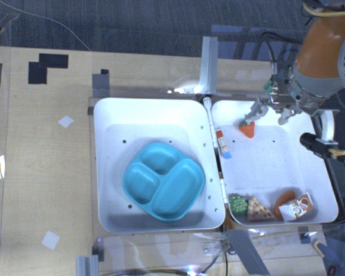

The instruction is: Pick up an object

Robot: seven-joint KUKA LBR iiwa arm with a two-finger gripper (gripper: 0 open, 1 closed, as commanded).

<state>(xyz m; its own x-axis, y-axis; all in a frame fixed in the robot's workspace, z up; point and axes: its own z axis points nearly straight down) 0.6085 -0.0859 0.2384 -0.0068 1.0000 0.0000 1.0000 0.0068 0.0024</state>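
- The bench [40,171] is spreading out far to the left of the gripper, with bare wood showing beyond both bins.
- The left bin [112,119] is sitting well to the gripper's left, its right wall running along the divider between the bins.
- The right bin [276,165] is lying under the gripper; most of its white floor is standing open below and in front of the fingers.
- The arm [325,45] is reaching in from the right, its orange band hanging over the right bin's far right corner.
- The blue plate [164,180] is resting in the left bin, well apart from the gripper, nearly filling that bin's middle.
- The gripper [270,109] is hovering over the right bin's far edge with its fingers spread wide, nothing between them.
- A cluster of small toys [270,207] is lying along the near wall, well apart from the gripper.
- The small tube [221,144] is lying against the divider, left of the gripper.
- The carrot [248,129] is sitting just beside the left fingertip, slightly nearer the camera, apart from the walls.
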